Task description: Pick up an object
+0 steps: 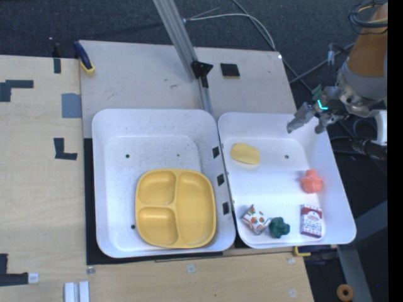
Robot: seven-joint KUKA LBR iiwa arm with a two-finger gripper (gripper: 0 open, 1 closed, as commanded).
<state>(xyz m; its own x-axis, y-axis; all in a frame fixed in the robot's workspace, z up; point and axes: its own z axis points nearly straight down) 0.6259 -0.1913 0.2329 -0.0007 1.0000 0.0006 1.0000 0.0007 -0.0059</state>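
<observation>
Two white bins sit side by side: the left bin [113,162] bears a yellow divided plate [175,207], and the right bin [277,168] holds a yellow lump [245,154], a red-and-white packet [311,221], an orange-red piece [311,182], a small printed wrapper [254,219] and a green piece [279,228]. The gripper [306,119] hangs at the right bin's upper right corner, well apart from all of these, its fingers spread with nothing between them.

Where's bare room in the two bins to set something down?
Left bin: a bare strip along its far side, beyond the yellow tray. Right bin: bare middle floor between the yellow lump, the orange lump and the near items. Crowded: its near edge, with the packet, green thing and red carton.
</observation>
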